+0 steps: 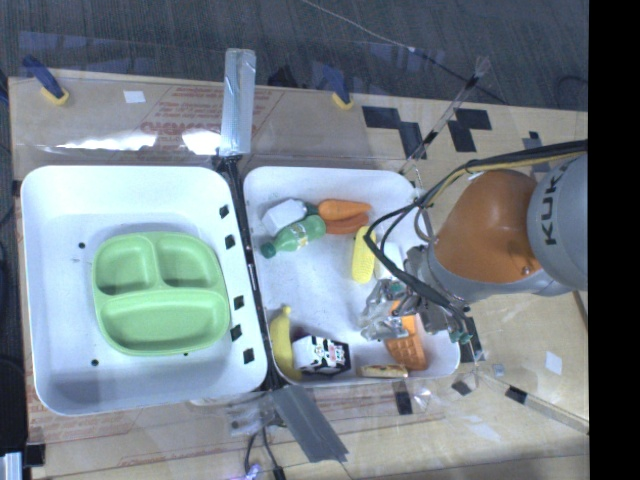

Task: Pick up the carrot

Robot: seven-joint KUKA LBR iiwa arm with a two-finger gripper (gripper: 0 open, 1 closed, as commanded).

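Observation:
The carrot (pixel 343 211) is an orange, tapered piece lying near the far wall of the right bin (pixel 320 180), next to the cap end of a green bottle (pixel 295 235). My gripper (pixel 388 311) hangs low over the bin's near right corner, well in front of the carrot and apart from it. It sits just above an orange ridged block (pixel 410 350). The metal parts and cables around the gripper hide how it stands.
The right bin also holds a white packet (pixel 283 212), a yellow corn cob (pixel 361 256), a banana (pixel 281 342), a black-and-white carton (pixel 322 355) and a bread stick (pixel 385 371). A green divided plate (pixel 158 293) lies in the left bin (pixel 40 268).

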